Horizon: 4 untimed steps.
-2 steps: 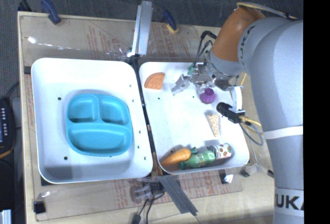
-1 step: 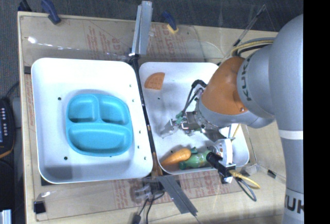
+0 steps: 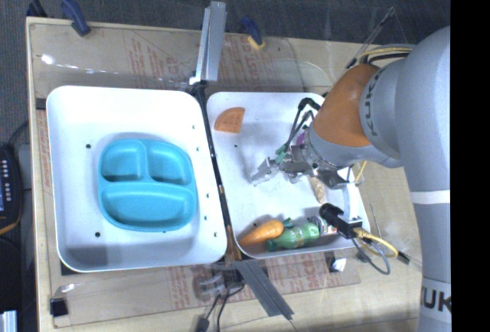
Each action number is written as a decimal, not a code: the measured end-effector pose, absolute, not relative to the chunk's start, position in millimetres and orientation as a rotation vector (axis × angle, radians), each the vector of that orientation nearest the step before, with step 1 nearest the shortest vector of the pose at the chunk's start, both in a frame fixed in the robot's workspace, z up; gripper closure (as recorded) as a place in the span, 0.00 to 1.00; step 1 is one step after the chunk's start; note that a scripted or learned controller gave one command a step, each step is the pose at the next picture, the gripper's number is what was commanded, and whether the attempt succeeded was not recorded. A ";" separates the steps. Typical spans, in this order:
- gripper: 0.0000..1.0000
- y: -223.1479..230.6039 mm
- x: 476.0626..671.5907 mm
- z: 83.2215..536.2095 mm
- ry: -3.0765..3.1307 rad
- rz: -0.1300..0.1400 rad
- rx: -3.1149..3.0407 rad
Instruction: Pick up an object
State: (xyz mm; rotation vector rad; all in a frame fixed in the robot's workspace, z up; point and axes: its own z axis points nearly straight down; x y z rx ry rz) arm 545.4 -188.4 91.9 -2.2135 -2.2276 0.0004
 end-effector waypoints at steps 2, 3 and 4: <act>1.00 -198.8 480.1 103.0 -2.243 -0.002 -2.206; 1.00 -93.7 513.7 91.3 -2.234 0.001 -2.207; 0.00 -110.4 512.7 94.1 -2.225 0.015 -2.247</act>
